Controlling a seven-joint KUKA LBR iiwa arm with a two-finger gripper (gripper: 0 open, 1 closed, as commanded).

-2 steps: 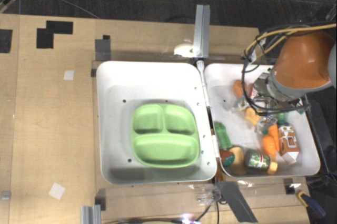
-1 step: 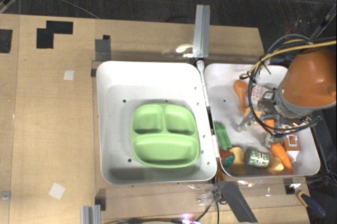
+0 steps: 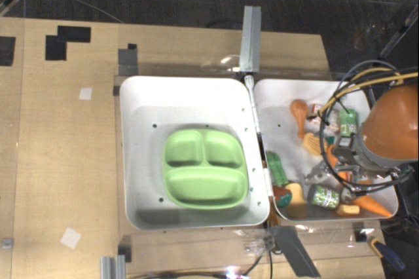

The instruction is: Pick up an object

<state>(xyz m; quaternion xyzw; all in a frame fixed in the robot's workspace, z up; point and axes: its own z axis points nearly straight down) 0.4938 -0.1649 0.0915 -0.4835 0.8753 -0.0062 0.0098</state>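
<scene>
Wooden bench, two white bins. Left bin (image 3: 141, 140) holds a green divided tray (image 3: 205, 168). Gripper (image 3: 335, 174) low in right bin (image 3: 281, 101), directly above small can (image 3: 324, 197); finger state: cannot tell. Can judged light, rigid, slippery; grasp across its sides.

Arm (image 3: 393, 124) low, reaching from right

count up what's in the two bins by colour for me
Green: 3, a tray, a long piece, a can
Orange: 3, a carrot, a drumstick shape, a small piece
Tan: 2, a ridged piece, a block
Red: 1, a small piece
Total: 9 that I can tell apart; the arm hides some.
</scene>
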